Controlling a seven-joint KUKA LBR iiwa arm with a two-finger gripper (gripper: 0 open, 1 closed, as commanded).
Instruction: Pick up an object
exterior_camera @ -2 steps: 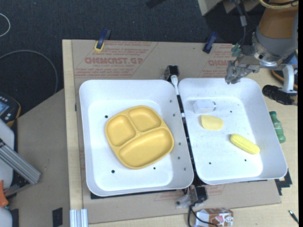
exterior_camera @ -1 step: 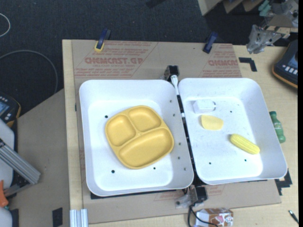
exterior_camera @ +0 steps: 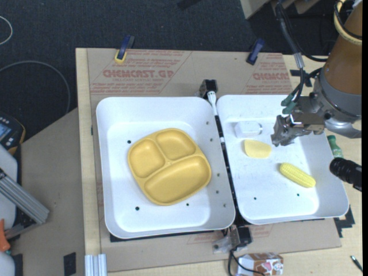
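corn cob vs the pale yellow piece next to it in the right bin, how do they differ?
The corn cob is long, kernel-textured and deeper yellow, lying diagonally; the pale yellow piece is flat, smooth and rounded. The piece sits close beside the claw, while the cob lies farther toward the right bin's front. Both are yellow, lie loose on the bin floor, and are not gripped.

Two white bins (exterior_camera: pixel 109 154) on a clamped brown board (exterior_camera: pixel 172 68).

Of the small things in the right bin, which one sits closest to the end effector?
The flat pale yellow chip-shaped piece, just left of the end effector. The yellow toy corn cob lies farther, toward the bin's front; the small white block sits farther left.
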